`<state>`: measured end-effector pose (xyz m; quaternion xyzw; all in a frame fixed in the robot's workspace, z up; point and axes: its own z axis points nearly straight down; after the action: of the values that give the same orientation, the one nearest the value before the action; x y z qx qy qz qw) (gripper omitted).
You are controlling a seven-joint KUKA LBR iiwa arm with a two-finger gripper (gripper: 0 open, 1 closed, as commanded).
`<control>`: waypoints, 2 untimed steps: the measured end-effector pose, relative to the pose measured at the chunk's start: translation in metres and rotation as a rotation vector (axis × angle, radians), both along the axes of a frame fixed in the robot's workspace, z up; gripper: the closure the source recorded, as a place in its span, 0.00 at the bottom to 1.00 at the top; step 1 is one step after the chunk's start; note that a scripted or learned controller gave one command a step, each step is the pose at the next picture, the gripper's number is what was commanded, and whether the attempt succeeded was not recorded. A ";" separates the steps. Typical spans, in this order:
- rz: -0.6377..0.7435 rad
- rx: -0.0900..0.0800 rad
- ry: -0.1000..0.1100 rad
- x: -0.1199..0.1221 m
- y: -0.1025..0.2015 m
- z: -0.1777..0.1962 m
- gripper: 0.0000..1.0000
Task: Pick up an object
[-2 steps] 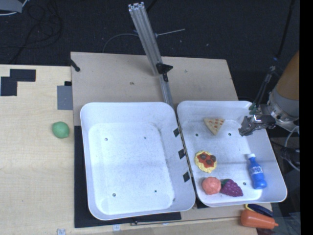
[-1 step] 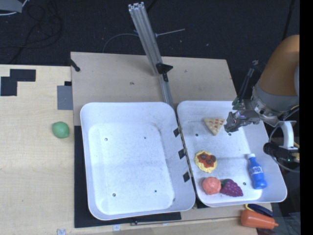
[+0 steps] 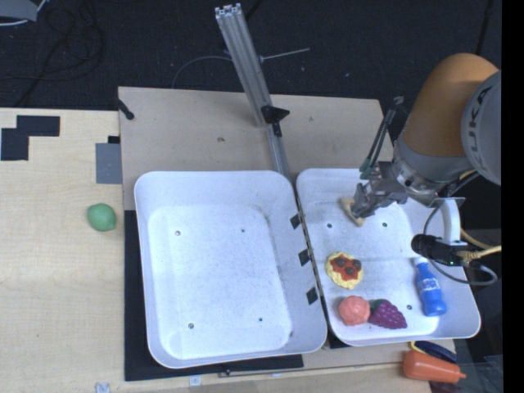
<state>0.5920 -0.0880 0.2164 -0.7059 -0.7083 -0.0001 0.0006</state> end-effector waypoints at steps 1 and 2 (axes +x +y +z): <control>0.001 0.000 0.000 0.019 0.060 0.002 1.00; -0.001 0.000 0.000 0.032 0.101 0.000 1.00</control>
<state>0.6240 0.0132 0.2167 -0.7062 -0.7080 -0.0002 0.0005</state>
